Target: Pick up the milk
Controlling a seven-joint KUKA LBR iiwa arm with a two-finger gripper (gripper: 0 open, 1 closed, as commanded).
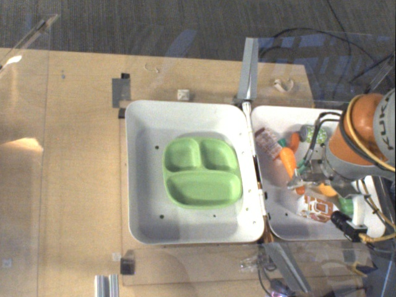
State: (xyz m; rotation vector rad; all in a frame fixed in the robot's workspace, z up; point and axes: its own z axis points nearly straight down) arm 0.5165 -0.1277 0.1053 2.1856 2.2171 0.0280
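Bench surface: light wooden bench top (74, 197), matt, with pale glare patches at the left. Beyond the far edge: dark grey ribbed carpet floor (154, 11), with black cables (309, 36) looped at the upper right.

Fixed on the bench: two shallow white plastic bins side by side, touching along a shared edge. Upright grey metal post (249, 67) at the far end of that edge. Small black corner brackets (124, 88) near the left bin's outer corners. Small white cube (183, 94) just behind the left bin.

Left bin (142, 166): holds one green three-compartment plastic tray (202, 172), lying flat near the centre.

Right bin (267, 119): holds several small items. Small white milk carton with orange-red print (314, 208) lying flat on the bin floor at the near side, just below the gripper. Orange carrot-shaped toy (288, 161) and brownish packet (268, 142) toward the left wall; green item (309, 132) at the far side.

Grey arm with orange band (362, 125): reaching in from the right, over the right bin. Two-finger gripper (306, 179): low above the bin floor, between carrot and carton. Opening width and hold: cannot tell, hidden by the wrist.
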